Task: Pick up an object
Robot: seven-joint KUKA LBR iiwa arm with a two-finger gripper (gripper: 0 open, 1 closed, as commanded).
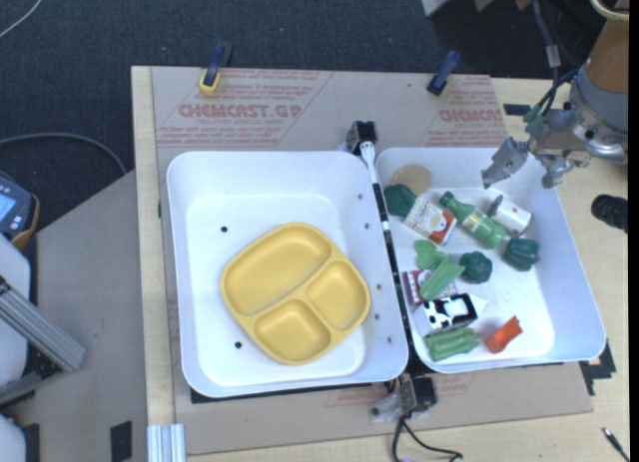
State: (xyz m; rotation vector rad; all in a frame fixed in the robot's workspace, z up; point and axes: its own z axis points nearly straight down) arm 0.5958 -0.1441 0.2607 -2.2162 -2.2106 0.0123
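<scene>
Arm reaching over the right bin, toys below

Nearest, an orange toy (pixel 506 333) and a green toy (pixel 451 342) lie at the front of the right bin (pixel 569 280). Farther back lies a green bottle (pixel 477 222). Above the bin's far corner hangs the gripper (pixel 526 163), its two fingers spread apart, holding nothing. The arm comes in from the right. A yellow plate (pixel 295 293) sits in the left bin (pixel 200 211).

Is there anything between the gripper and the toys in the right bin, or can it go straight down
Nothing visible blocks it. The gripper hangs over the right bin's far part, with open space beneath it; the green bottle lies just below it in the picture, uncovered.
</scene>
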